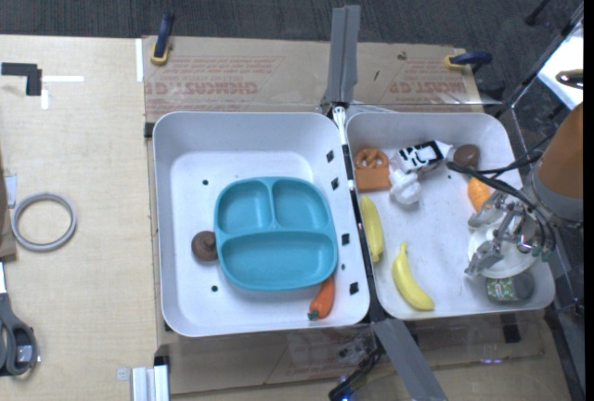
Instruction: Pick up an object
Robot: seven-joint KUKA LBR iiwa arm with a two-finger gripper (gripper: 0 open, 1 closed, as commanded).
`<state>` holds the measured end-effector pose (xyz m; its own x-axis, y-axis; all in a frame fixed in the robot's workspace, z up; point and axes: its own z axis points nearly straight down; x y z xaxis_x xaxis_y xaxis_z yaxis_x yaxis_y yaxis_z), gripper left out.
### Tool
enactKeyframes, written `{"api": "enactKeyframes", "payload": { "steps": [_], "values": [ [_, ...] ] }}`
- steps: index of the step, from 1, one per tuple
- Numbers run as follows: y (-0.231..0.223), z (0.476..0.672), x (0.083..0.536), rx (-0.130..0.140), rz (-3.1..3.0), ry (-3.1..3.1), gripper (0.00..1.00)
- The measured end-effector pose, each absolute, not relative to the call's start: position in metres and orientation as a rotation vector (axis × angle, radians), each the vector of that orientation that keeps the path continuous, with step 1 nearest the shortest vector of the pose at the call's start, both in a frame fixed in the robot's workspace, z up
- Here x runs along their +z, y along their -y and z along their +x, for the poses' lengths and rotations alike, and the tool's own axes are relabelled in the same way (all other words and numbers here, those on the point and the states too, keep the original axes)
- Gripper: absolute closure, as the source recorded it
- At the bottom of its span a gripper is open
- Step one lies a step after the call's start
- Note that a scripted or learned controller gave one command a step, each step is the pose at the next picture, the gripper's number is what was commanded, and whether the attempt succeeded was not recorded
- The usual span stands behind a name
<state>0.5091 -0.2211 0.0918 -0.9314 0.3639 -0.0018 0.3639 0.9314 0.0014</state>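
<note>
"Bananas (372, 227) were in which bin?"

"In the right bin (436, 125). One lay along the wall between the two bins. The other banana (411, 278) lay near it, closer to the front."

"Where was the gripper (499, 246)?"

"Low over the right side of that same bin. Right under it sat a little tub (509, 288) with some green on it, in the front corner."

"Was it pinching the tub?"

"I could not tell if it was spread or pressed together, or if it touched the tub."

"What else was close by?"

"An orange thing (478, 193) lay just behind the gripper, and a brown ball (466, 154) sat near the back wall."

"And the left bin (176, 204)?"

"It had a blue plate (276, 234) in the middle. A carrot (322, 297) lay at the plate's front right corner."
</note>
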Motion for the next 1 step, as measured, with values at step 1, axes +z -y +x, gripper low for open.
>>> {"api": "enactKeyframes", "payload": {
  "steps": [1],
  "values": [
    [0.2188,0.4804,0.0925,0.005,0.012,-3.136,0.0]
  ]
}}
